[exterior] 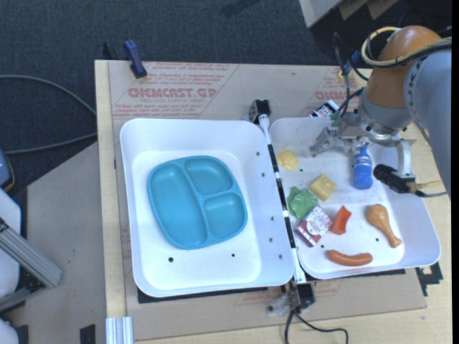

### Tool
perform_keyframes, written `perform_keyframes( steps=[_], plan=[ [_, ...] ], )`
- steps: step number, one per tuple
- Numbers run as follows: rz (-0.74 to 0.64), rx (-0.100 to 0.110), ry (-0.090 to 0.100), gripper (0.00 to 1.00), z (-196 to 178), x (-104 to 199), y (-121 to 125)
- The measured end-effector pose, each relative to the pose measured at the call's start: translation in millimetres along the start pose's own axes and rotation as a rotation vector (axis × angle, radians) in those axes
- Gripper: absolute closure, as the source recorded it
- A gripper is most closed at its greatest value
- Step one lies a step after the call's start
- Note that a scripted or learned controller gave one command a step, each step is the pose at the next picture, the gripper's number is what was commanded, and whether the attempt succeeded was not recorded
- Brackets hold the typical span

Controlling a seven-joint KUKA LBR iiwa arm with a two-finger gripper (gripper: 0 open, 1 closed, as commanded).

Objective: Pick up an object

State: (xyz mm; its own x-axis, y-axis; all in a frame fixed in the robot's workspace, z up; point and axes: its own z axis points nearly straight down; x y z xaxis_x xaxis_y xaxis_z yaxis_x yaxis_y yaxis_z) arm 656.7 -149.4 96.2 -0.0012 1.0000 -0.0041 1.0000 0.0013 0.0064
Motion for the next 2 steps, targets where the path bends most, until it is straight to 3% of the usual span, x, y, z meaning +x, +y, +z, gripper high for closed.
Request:
perform_keyframes(
  steps=[2],
  plan=[
    [0.002,0.003,0.004,0.00,9,47,-85]
  ],
)
